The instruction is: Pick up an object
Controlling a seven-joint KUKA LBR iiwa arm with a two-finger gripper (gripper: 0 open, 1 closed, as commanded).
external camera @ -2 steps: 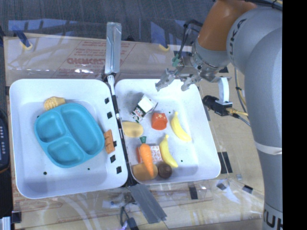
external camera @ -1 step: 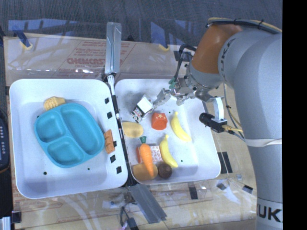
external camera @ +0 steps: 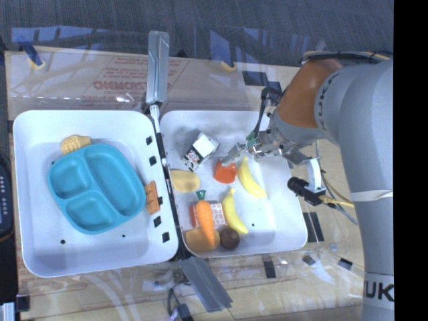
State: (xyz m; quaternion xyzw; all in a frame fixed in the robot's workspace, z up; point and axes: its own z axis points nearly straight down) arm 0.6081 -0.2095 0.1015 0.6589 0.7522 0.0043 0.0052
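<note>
My gripper [external camera: 246, 150] hangs low in the right bin [external camera: 289, 214], near its middle, under the orange-banded wrist [external camera: 302, 99]. It is just above the top end of a yellow banana [external camera: 252, 179] and right beside a red-orange toy [external camera: 226, 172]. I see nothing lifted off the bin floor. A second banana [external camera: 234, 212], a carrot [external camera: 204, 221], a white and black carton [external camera: 199, 149], a pale yellow potato shape [external camera: 185, 180], a brown ball [external camera: 230, 238] and a small red and white box [external camera: 217, 212] also lie in this bin.
The left bin [external camera: 33, 246] holds a blue divided plate [external camera: 95, 187], a yellow corn piece [external camera: 75, 142] and a small orange block [external camera: 152, 197] by the divider. A grey metal bar [external camera: 157, 65] juts out behind the bins. The arm covers the right bin's far right side.
</note>
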